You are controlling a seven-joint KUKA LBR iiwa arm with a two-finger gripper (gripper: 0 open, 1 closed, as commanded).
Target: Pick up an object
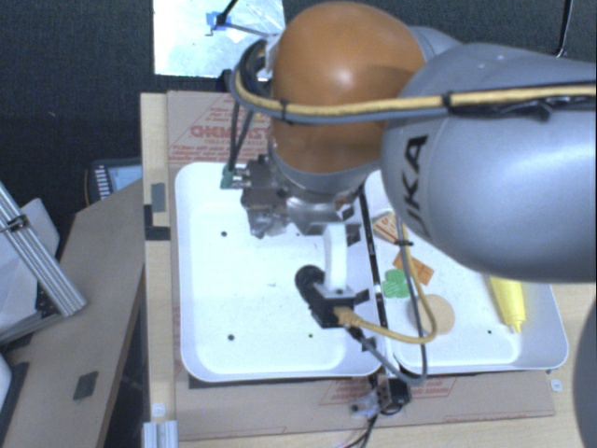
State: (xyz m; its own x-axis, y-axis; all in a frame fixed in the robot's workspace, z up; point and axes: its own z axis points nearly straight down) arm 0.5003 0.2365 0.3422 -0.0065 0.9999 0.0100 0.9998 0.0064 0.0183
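1. Two white bins sit side by side on a cardboard sheet [198, 124]: left bin [210, 348] and right bin [546, 343].
2. Arm [504, 185] comes in from the right and crosses over the right bin, so it hides much of that bin's far half.
3. Claw [266, 213] hangs wrist-down over the far half of the left bin, approx. mid-width. The posture suits a straight-down grab.
4. Claw opening: cannot tell, as the wrist body blocks it from above. Nothing is seen in its hold.
5. Pickable objs lie in the right bin:
   - yellow piece [508, 301], toward the front right
   - green piece [398, 284], by the wall shared w/ the left bin
   - orange piece [418, 271], just behind the green piece
   - tan disc [440, 315], just in front of the green piece
6. Tan disc is prob. a flat lid or coaster, but it's too blurred to be sure.
7. Claw is well apart from all of them, w/ the bin walls between. Judgement: no pick is under way on any obj. yet. The next move needs a shift over to the right bin, else a close here grabs nothing.
8. Risk: green and orange pieces lie so close that a grab there may catch both.
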